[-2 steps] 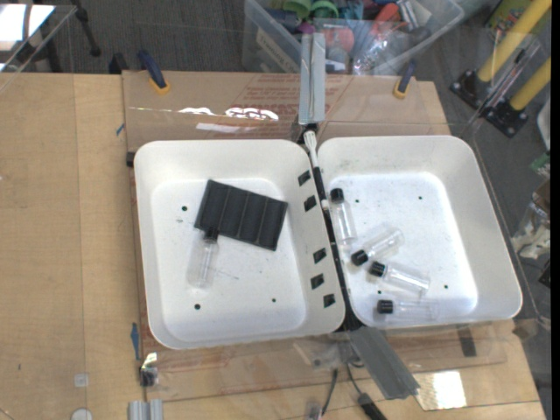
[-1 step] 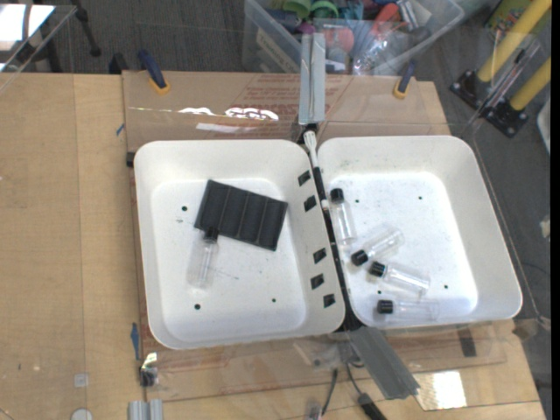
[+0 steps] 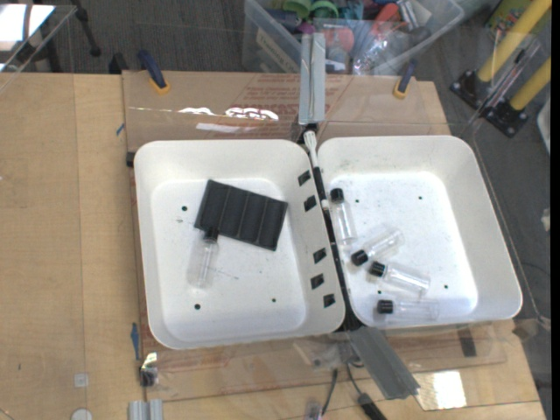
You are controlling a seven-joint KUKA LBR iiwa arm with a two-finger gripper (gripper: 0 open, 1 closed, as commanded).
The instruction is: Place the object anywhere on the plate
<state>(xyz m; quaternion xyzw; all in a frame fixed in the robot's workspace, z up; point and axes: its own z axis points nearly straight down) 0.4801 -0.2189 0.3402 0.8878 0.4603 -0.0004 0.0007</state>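
Camera view: one vial (image 3: pixel 202 262) touches the black plate (image 3: pixel 242 214) in left bin (image 3: pixel 166 318)

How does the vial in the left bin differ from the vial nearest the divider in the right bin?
The left vial lies touching the black plate's lower edge, its cap end at the plate; the divider vial lies apart from any plate, cap pointing to the bin's far side. The left vial lies alone; the divider vial has other vials nearby. Both are clear with black caps.

A pale wooden table (image 3: pixel 61 234) fills the left and lower scene, overlaid with a brown cardboard sheet (image 3: pixel 219 94) held by clamps. Behind it stands a clear plastic tub (image 3: pixel 350 16) of colourful toys on dark grey carpet (image 3: pixel 157 16).
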